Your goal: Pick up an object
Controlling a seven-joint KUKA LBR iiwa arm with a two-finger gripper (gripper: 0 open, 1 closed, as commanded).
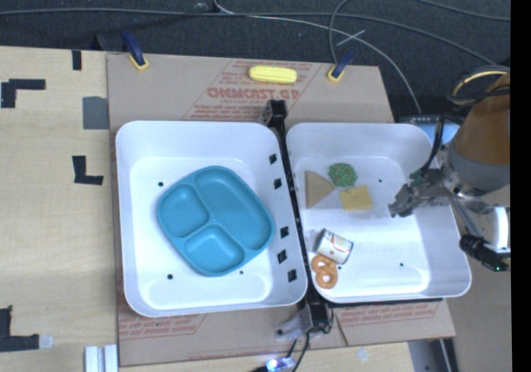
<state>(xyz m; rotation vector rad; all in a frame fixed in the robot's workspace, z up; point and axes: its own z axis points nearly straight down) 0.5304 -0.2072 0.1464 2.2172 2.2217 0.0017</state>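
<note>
White plastic bins sit side by side on the worktop (50,196). We see the left bin (141,146) holding a blue divided plate (214,219). The right bin (431,271) holds a tan wedge (318,188), yellow block (357,198), green clump (342,173), small can (335,245) and orange ring (324,272). The jaws (403,203) hover right of the block; we cannot tell their state.

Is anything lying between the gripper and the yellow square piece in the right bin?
No. In the camera view, only bare white bin floor separates the gripper from the yellow square piece.
</note>
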